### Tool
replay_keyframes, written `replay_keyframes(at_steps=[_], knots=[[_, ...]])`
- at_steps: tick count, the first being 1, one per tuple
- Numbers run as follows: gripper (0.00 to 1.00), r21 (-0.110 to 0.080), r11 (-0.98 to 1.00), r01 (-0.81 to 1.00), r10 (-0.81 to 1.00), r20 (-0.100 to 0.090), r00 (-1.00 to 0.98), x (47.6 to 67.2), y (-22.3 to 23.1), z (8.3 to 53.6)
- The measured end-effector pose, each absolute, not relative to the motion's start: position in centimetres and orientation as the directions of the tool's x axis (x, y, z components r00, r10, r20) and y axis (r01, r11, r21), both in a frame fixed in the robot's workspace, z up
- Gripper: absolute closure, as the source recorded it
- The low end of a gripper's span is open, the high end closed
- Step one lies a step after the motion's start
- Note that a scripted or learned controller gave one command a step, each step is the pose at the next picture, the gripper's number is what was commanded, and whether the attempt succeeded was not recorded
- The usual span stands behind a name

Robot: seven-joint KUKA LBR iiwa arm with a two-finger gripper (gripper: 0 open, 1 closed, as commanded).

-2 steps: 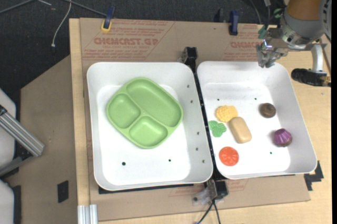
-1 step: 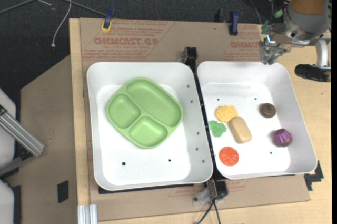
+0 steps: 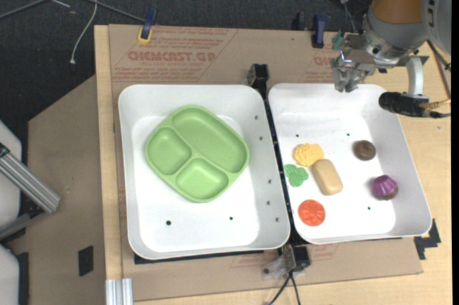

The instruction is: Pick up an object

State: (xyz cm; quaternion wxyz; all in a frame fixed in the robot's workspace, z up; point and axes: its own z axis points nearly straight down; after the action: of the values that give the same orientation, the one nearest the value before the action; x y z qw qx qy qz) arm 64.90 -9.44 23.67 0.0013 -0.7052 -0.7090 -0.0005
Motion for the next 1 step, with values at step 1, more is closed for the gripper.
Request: replay_keyframes(at_steps=[1], knots=[[1.00, -0.004, 0.005, 1.000, 1.000, 0.003, -0.005, 62.76, -4.59, 22.62]])
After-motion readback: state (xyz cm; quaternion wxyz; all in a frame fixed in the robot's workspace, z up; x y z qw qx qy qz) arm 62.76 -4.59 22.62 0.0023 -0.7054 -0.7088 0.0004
